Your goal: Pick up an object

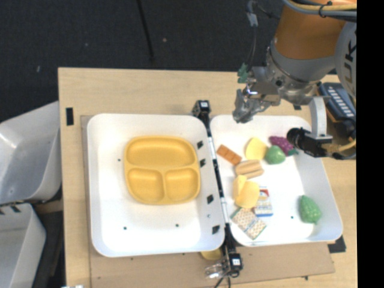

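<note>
Near edge, lower right of the frame: right bin point(327, 191) holds a checkered packet point(249, 224), a small printed box point(263, 204), a green bumpy piece point(309, 209). Mid-frame: yellow wedge point(246, 193), tan roll point(249, 168), orange block point(228, 155), yellow piece point(255, 148), green round piece point(275, 155), purple piece point(281, 141). Left bin point(102, 221) carries a yellow divided tray point(162, 168). Farther back, upper right: pincer point(243, 114) hangs over the right bin's far left corner, nothing between its tips; spread or pressed together, cannot tell. No item sits directly under it. Risks, as I judge: dropping straight down hits bare bin floor or the rim; the central pile is crowded, so a grab there may nudge neighbours or slip off the wedge.
</note>
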`<state>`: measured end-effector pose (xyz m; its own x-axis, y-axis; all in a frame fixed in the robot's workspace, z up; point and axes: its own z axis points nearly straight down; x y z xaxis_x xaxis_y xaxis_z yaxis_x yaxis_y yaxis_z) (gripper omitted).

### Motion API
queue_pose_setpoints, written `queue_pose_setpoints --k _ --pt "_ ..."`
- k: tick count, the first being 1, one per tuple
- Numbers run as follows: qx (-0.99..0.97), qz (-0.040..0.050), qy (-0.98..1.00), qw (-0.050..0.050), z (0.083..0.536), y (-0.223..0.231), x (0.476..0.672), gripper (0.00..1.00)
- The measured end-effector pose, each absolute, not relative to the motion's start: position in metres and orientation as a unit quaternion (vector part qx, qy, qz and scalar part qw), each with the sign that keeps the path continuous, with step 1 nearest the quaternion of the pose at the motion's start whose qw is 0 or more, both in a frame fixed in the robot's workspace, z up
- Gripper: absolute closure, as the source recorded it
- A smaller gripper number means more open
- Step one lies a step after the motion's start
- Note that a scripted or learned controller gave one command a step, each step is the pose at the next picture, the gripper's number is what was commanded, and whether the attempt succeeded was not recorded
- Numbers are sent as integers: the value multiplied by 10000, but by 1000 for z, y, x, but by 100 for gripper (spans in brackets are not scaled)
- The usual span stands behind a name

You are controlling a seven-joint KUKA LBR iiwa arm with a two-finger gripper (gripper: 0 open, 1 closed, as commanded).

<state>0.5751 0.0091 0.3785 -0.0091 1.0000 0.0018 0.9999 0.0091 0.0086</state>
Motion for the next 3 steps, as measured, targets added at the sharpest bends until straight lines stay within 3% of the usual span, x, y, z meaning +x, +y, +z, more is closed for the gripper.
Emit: queue_pose_setpoints --k 2,3 --pt "7038 21 7104 8 417 184 580 100" --pt "7054 -8 7088 -5 452 181 526 100"
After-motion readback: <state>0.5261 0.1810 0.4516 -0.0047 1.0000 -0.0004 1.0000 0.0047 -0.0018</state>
